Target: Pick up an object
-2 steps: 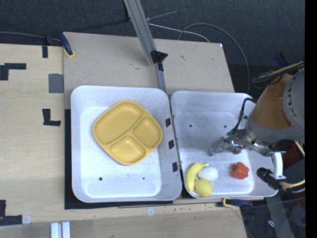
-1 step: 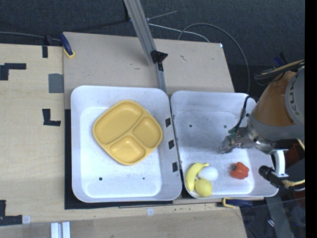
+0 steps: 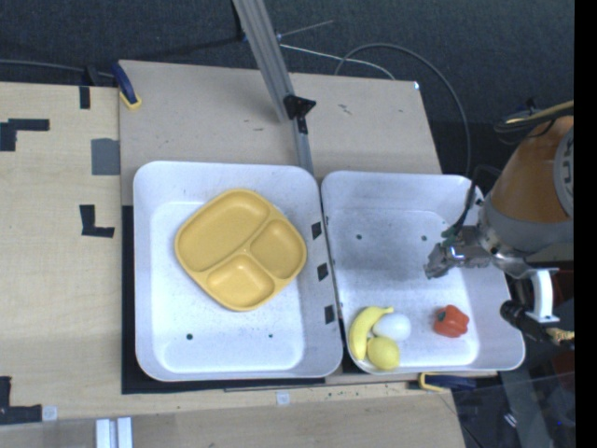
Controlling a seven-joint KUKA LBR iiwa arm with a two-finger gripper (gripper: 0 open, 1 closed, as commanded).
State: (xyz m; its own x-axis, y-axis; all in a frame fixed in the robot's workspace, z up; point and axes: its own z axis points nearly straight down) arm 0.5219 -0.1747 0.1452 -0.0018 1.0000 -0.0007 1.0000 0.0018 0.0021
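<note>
Jaws (image 3: 438,265) hang over the right bin (image 3: 373,199), near its right wall; can't tell if they're spread or clenched, too small and dark. Nothing visible between them, so no pick yet, task's basically at 0. Nearest candidate: red pepper-like obj (image 3: 451,321), just below-right of me on the bin floor. Further left, at the front edge: banana (image 3: 367,324), white egg (image 3: 394,327), lemon (image 3: 382,352), all touching. Yellow 3-compartment tray (image 3: 241,248) sits in left bin (image 3: 154,278). Left to do, I'd judge: descend, close, lift.

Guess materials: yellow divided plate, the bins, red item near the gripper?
Yellow plate: likely moulded plastic, smooth matte, uniform colour, rounded compartment ridges. Bins: apparently thin white plastic, scuffed grey in the right one. Red item: probably plastic toy produce, slightly glossy; too small to confirm.
</note>
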